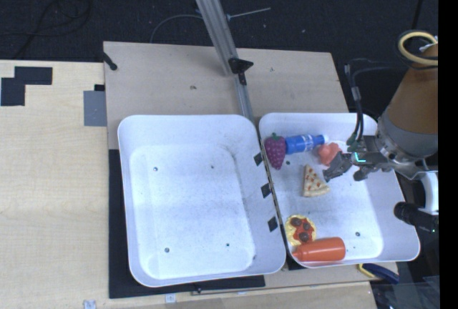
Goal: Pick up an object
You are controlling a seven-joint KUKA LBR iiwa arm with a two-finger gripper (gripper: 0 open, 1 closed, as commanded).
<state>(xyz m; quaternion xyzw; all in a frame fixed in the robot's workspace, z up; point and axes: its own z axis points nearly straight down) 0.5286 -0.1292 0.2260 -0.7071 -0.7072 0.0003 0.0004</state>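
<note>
While the grey arm reaches in from the right, its claw (352,167) hangs spread and empty over the right white bin (386,225), just right of the tan triangular pizza-slice toy (313,182), likely lining up a grasp there.

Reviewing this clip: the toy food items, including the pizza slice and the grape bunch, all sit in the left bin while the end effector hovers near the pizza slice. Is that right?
Not quite. The camera view shows the pizza slice, the grape bunch and the other toys in the right bin, not the left bin. The rest stands: the end effector hovers near the pizza slice.
</note>
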